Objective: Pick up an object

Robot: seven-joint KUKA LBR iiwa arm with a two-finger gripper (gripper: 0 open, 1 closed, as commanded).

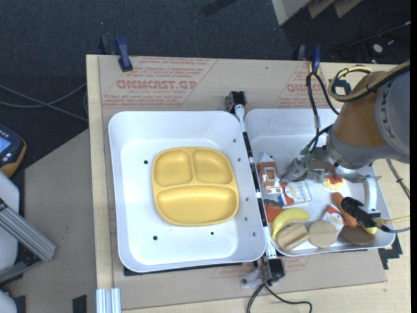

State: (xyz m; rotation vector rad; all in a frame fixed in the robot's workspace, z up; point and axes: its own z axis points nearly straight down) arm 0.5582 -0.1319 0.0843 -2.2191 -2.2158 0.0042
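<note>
The gripper [301,168] hung low over the middle of the right bin [280,121], at the end of the arm that came in from the right of the view. It was seen too much end-on and too small to tell whether it was open or closed, and nothing could be seen in its grasp. The things nearest to it lay just beside and below it in the view. A white printed card [298,192] lay flat right under the tool's tip. A red-and-white packet [268,178] sat a little further to the left, close against the wall shared with the left bin [124,175]. The packet's long axis ran up and down the view, roughly along that wall. On that judgement, a grasp there would call for a short shift to the left and a closing direction across the packet's narrow width. The wall next to it could get in the way. Further toward the near edge lay a yellow banana [288,217], curved, with its length running across the view. Below it were a tan roll [293,235] and a pale round slice [321,234], touching each other. All of these were packed into the near half of the right bin, while the far half was bare. The yellow divided plate [195,201] lay alone in the left bin, well apart from the tool, so the card or the packet looked like the likeliest pick.
</note>
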